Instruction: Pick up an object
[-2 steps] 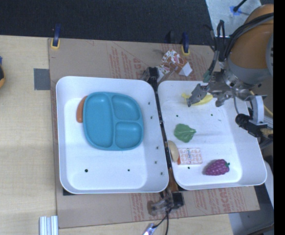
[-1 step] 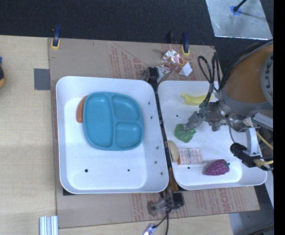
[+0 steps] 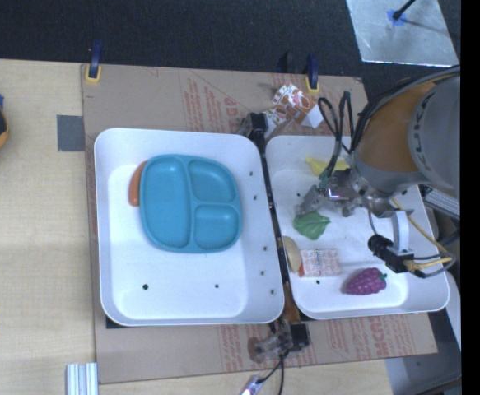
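Observation:
My gripper [image 3: 318,198] reaches into the right bin [image 3: 421,303] from the right, under the grey arm with its orange band [image 3: 388,134]. It hangs just above a green leafy toy [image 3: 311,225], close to or touching its top edge. A yellow piece [image 3: 322,165] lies just behind the gripper. A purple bunch of grapes [image 3: 364,281] sits at the bin's front right. A red and white packet [image 3: 319,262] and a beige piece [image 3: 291,255] lie at the front left.
The left bin [image 3: 120,295] holds a blue divided plate [image 3: 190,202] with an orange object [image 3: 133,186] peeking out at its left. A crumpled wrapper [image 3: 291,104] lies behind the bins. Black cables [image 3: 404,257] trail near the wrist.

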`<state>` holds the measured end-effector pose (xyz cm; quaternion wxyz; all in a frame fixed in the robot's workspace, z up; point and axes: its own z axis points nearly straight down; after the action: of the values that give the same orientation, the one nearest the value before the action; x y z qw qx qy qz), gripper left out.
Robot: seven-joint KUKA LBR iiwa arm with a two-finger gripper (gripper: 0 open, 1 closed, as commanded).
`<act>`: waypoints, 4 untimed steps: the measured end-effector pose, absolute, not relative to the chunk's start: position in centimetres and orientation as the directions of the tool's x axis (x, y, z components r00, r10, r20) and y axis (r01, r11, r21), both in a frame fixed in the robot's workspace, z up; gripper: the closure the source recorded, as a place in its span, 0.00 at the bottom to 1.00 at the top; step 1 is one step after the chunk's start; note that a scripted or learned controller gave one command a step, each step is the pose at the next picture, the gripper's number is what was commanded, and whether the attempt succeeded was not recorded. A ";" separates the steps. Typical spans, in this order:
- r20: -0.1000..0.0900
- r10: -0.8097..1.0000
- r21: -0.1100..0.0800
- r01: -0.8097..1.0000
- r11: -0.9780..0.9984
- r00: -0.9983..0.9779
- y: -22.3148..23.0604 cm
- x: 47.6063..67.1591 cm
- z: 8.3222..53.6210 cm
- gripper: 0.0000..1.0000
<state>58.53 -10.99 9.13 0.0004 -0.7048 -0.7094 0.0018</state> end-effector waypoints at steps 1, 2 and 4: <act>0.000 1.000 -0.002 1.000 0.004 -0.004 -9.5 63.3 9.2 0.00; -0.001 1.000 -0.005 1.000 0.005 -0.005 -11.9 57.0 9.2 0.00; 0.000 1.000 -0.001 1.000 0.003 -0.003 -13.9 62.8 14.2 0.00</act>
<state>62.82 -13.94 14.19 0.0002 -0.7061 -0.7081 0.0006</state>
